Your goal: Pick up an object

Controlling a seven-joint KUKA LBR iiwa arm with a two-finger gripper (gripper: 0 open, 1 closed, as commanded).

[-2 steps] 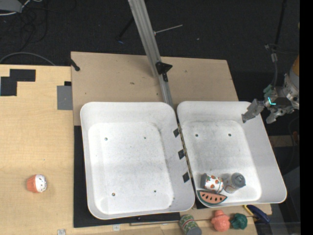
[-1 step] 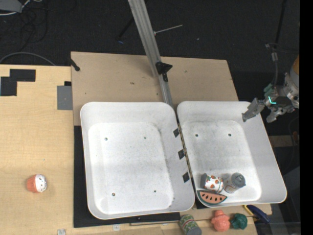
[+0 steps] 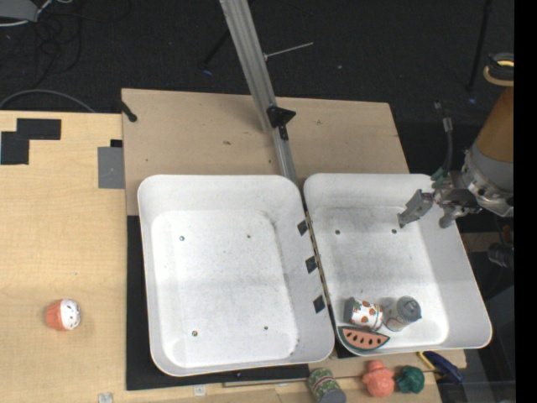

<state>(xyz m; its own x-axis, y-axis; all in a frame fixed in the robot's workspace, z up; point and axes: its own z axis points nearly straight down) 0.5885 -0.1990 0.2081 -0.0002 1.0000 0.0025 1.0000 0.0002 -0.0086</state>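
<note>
Clutter sits bunched in the near corner of the right bin [image 3: 453,309]: watermelon slice [image 3: 365,339] on the near rim, a white-and-red figurine [image 3: 365,314] just behind it, a grey capped piece [image 3: 405,311] beside that, touching or nearly so; likely slid there, so any grasp gets crowded by the walls. Farther back over the same bin, near its far right edge, the hand [image 3: 430,211] hovers with fingers spread, gripping nothing, well apart from the pile, probably not yet committed to a target.
</note>
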